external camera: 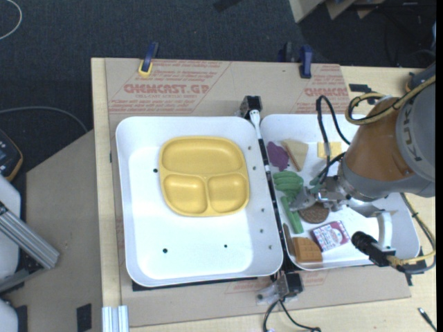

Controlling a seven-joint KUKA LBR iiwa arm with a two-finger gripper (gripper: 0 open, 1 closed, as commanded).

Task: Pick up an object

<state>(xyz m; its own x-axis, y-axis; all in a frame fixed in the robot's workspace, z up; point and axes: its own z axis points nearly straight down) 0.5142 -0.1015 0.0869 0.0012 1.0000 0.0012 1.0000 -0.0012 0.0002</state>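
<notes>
Worktop with two white bins: reach step.
Claw (309,200) low over right bin's (408,244) clutter; grip state unreadable; next, close and lift.

The two bins (138,206) look like smooth white plastic with a faint sheen. The yellow divided tray (204,173) reads as matt moulded plastic. The bench top (173,85) looks like brown cardboard or paper-faced board, printed in red and matt. The arm (387,151) has a satin orange band and smooth grey casing. The small pink packet (330,236) looks like glossy printed wrapping, and the tan square (305,248) seems rough, like cork or biscuit.
</notes>
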